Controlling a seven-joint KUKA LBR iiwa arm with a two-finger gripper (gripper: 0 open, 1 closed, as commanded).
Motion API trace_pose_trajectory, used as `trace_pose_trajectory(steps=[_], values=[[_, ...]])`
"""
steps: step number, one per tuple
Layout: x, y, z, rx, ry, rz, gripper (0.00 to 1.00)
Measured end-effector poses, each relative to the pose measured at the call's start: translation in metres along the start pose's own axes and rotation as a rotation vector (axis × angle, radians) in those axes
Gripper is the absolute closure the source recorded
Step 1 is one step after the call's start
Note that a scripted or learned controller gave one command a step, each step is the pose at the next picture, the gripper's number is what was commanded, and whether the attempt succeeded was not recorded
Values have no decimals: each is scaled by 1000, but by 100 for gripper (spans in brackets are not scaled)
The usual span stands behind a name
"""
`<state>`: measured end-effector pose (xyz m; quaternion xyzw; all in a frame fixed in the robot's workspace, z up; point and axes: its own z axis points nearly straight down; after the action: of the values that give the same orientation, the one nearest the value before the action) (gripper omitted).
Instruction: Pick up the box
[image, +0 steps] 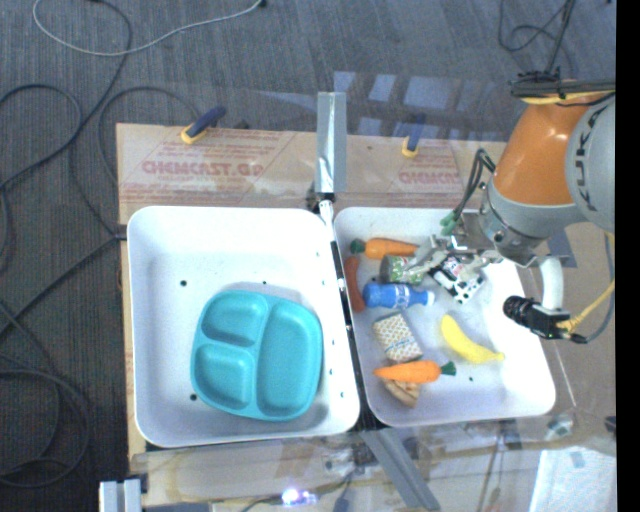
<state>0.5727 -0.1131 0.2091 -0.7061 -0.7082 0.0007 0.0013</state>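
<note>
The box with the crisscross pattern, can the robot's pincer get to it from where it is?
Probably yes. The box lies face-up in the right bin, nothing on top, and the pincer hovers nearby. The blue bottle and carrot crowd its ends.

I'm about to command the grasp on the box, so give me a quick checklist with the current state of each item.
1. Box in view, in the right bin: ok.
2. End effector over the box: not ok, it sits behind it, near the far carrots.
3. Box top uncovered: ok.
4. Room around the box: not ok, the blue bottle and a carrot crowd it.
5. Banana apart from the box: ok.
6. Box already gripped: not ok, it lies on the bin floor.
</note>
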Motion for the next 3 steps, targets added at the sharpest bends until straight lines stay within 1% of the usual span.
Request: trace_pose_trajectory(steps=[1,2,3], values=[[13,-59,99,2,1,97,0],[5,11,119,-13,-2,214,0],[1,-28,119,-17,-3,219,0]])
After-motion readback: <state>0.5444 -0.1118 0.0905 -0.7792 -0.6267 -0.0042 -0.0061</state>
